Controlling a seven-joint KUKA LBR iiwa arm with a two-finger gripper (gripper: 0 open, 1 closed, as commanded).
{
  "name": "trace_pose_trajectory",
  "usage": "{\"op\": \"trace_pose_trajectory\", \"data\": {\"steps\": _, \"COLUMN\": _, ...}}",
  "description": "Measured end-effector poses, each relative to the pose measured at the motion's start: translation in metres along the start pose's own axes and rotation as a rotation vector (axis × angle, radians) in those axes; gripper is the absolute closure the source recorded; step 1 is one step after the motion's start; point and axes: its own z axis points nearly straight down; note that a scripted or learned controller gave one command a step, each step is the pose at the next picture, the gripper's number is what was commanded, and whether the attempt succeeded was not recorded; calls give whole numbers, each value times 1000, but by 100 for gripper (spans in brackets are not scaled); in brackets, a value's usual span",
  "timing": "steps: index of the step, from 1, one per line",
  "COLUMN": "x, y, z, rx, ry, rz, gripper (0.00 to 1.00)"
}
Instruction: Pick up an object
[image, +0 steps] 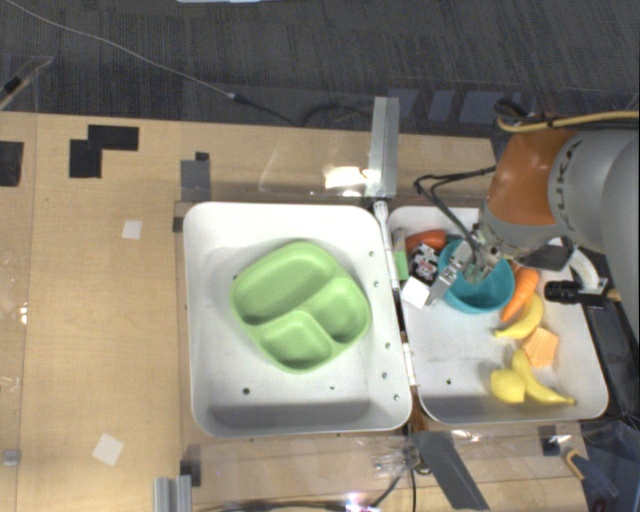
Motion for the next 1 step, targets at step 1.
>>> {"op": "trace_pose_trajectory", "data": {"steps": 1, "x": 56, "y": -66, "z": -1, "rx": -19, "ry": -7, "rz": 28, "gripper": 0}}
